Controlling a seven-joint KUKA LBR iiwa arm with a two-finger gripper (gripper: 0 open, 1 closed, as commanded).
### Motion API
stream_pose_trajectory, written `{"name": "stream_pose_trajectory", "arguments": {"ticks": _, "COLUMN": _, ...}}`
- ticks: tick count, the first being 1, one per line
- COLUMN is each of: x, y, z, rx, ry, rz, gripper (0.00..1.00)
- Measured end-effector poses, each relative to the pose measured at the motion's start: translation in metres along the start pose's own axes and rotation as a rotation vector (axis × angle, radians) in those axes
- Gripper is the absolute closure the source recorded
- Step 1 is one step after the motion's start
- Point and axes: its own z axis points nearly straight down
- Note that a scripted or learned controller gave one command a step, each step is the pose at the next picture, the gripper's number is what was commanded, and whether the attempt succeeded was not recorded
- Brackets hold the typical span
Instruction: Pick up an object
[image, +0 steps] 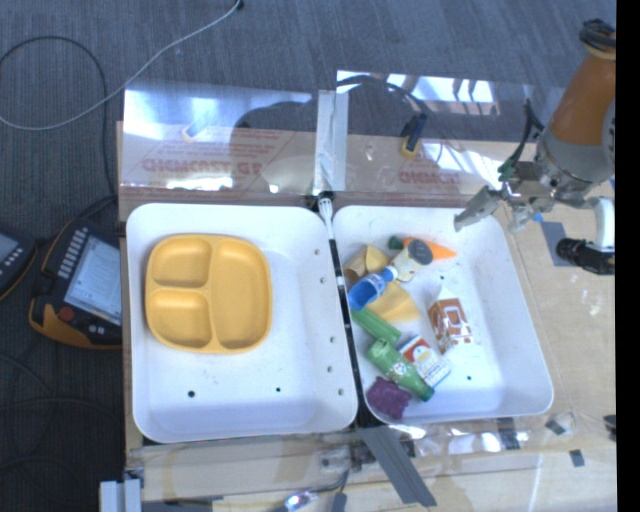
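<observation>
while pincer (487, 208) hovers, toys (400, 315) lie binned.

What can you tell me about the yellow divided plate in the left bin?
The yellow divided plate looks like smooth, matte plastic, a rounded square with three moulded compartments: two smaller ones on the left and one long one on the right. It lies flat and right side up on the floor of the left bin, towards its left half, and touches nothing else.

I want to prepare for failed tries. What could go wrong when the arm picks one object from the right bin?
The green bottle, purple piece and blue bottle lie tightly together, so the hand may catch two or push one away. Several sit against the right bin's inner wall, so a finger may hit it.
</observation>
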Motion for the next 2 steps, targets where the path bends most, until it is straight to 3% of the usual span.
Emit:
{"name": "stream_pose_trajectory", "arguments": {"ticks": 1, "x": 0.000, "y": 0.000, "z": 0.000, "rx": 0.000, "ry": 0.000, "rz": 0.000, "gripper": 0.00}}
{"name": "stream_pose_trajectory", "arguments": {"ticks": 2, "x": 0.012, "y": 0.010, "z": 0.096, "rx": -0.028, "ry": -0.012, "rz": 0.104, "gripper": 0.00}}
